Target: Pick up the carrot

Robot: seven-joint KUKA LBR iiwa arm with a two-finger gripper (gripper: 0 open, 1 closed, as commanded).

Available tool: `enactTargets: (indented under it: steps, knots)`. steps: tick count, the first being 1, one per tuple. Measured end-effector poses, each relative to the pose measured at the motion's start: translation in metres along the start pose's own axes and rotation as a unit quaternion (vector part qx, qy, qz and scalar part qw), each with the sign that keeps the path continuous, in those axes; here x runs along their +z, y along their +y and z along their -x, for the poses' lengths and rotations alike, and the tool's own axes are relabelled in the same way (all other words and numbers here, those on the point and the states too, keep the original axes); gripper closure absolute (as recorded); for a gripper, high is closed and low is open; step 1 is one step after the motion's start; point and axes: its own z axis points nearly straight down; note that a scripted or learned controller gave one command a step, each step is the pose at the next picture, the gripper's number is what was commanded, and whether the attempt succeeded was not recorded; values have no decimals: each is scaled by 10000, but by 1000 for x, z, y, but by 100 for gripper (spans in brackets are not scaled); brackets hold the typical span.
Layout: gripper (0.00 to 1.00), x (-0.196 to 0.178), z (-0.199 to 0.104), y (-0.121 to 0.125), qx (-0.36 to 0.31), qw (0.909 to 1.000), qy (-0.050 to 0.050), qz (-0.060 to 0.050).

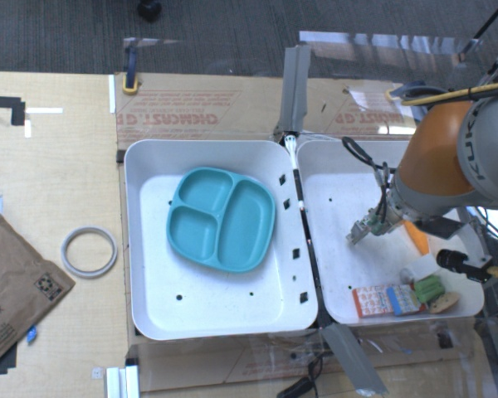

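Camera view showed the gripper low over the right bin; whether it was open or closed could not be told. The carrot lay just beside the gripper, to its right in the picture, apart from it. A printed packet lay below the gripper, near the bin's front rim.

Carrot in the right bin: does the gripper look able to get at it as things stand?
Probably yes. The carrot lies in the right bin close beside the gripper, partly under the wrist, with nothing lying on it. The colourful packet sits apart, nearer the front wall.
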Motion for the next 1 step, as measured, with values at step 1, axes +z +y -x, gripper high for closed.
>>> enactTargets:
  steps: [1]
  knots:
    - [100,0,0,-5,-858,9963,3,-5]
